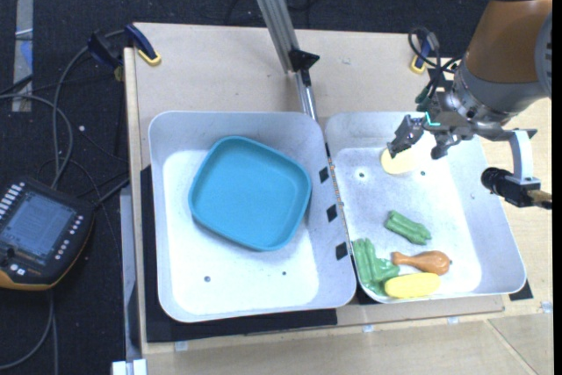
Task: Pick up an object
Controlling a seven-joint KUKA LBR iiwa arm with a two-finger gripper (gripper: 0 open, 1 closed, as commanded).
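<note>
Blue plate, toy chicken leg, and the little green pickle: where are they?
Blue plate (250, 204), camera view, its middle.
Toy chicken leg (424, 260), camera view, its fat brown end.
Green pickle (407, 227), camera view, its middle.

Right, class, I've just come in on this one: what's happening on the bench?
A grey and orange robot arm reaches in over the right bin, its claw hovering just above a pale yellow disc at the far end. It holds nothing yet. Nearer the front lie a green toy vegetable, a toy drumstick, a yellow piece and another green piece. The left bin holds a blue square plate.
</note>
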